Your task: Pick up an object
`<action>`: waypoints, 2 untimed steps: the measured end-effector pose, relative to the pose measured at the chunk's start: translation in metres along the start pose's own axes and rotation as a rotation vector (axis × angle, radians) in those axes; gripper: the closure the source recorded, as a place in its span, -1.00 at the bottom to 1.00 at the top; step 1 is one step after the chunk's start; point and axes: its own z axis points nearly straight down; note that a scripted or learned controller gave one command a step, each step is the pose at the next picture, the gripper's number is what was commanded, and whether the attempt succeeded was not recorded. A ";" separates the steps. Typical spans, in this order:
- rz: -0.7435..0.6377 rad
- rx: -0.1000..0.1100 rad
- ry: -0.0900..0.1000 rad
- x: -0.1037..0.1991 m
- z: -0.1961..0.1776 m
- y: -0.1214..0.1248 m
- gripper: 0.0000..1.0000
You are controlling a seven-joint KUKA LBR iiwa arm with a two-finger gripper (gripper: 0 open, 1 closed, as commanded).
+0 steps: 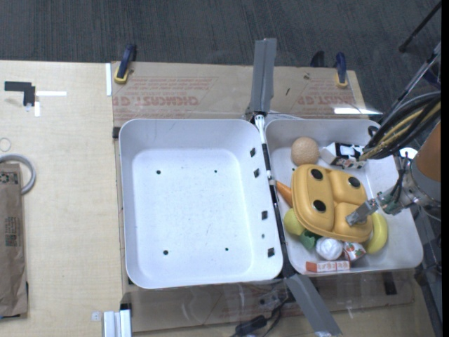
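Located low over the right bin (415,257), at the near right corner of the yellow moulded piece (321,194): gripper (358,216). Appears to touch that piece's edge. Gripper opening: cannot tell, tip too small and foreshortened.

Likely target: the yellow moulded piece, lying on top of the pile in the middle of the right bin.

Failure risks, as judged from this position:
- Edge grasp only. Broad, smooth shell, caught far from its centre; likely to swing and slip out on lifting.
- Disturbance of neighbours. Resting just beside or partly under the shell: banana (379,236), white ball (327,248), lemon (292,222), carrot (283,189). Liable to roll or shift if the shell tips.
- Closing on the banana instead, given how close it sits to the tip.
- Downward push, wedging the shell tighter into the pile.

Standing apart at the far side: beige ball (304,149). Not threatened.
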 end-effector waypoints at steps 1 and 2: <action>-0.055 -0.026 -0.025 -0.028 0.008 0.007 -1.00; -0.048 -0.030 -0.020 -0.035 0.012 0.014 -1.00</action>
